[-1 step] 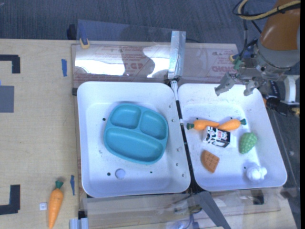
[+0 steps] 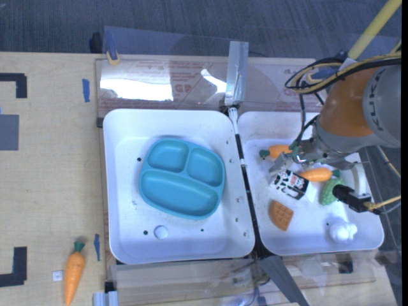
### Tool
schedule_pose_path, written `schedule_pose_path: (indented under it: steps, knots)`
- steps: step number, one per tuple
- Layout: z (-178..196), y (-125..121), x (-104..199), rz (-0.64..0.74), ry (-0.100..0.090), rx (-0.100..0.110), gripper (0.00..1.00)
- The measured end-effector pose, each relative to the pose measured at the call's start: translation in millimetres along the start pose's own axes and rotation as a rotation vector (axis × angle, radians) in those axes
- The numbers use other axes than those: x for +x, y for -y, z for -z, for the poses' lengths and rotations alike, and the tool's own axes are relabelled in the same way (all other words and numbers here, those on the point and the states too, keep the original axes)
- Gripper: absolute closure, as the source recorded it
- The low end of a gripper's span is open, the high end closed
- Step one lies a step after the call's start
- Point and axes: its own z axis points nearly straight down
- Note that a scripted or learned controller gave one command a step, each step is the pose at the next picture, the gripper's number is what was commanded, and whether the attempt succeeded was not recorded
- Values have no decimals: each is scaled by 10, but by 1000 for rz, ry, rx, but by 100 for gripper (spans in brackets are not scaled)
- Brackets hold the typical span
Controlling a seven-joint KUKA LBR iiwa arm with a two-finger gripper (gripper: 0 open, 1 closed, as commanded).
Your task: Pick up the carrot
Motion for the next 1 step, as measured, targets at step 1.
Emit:
schedule_pose_path:
  steps: [1]
  knots:
    - [-158,-501,-458,-3,-1,8,0]
